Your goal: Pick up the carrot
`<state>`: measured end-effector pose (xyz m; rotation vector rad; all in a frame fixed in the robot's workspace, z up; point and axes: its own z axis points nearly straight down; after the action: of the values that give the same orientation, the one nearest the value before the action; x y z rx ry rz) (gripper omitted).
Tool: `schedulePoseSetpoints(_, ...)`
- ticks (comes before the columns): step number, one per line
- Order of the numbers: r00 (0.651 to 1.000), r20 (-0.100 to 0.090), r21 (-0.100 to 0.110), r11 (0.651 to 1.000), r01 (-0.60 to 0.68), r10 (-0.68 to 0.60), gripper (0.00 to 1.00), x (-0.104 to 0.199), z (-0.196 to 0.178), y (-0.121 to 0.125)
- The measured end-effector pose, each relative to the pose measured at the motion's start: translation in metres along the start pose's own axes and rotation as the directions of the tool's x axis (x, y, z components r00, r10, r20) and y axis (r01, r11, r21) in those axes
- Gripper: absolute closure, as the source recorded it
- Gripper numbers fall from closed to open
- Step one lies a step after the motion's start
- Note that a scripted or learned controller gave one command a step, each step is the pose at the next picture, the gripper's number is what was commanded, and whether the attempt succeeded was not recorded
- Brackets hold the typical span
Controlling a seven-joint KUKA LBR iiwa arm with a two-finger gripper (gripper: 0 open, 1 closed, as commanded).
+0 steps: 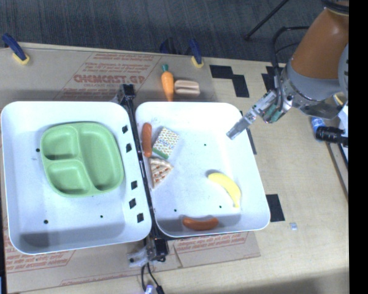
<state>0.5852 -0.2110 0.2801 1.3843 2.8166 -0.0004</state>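
The carrot (167,84), orange with a green top, lies on the cardboard just behind the right bin's (248,164) far rim, outside both bins. My gripper (235,130) hangs over the right bin's far right corner, well to the right of the carrot and nearer the camera. It points down and to the left, with nothing visibly in it. The arm with its orange band (319,38) comes in from the upper right.
A small bun (186,88) lies right beside the carrot. The right bin holds a sausage (147,138), a patterned packet (167,141), a waffle piece (161,171), a banana (226,187) and another sausage (200,223). A green divided plate (81,158) sits in the left bin (18,225).
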Motion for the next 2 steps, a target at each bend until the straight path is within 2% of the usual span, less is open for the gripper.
schedulePoseSetpoints(1,0.994,-0.008,0.006,0.994,-0.112,0.112,0.00,0.020,0.144,-0.023)
schedulePoseSetpoints(2,0.951,-0.007,0.001,0.951,0.310,-0.310,0.00,0.053,0.188,-0.067)
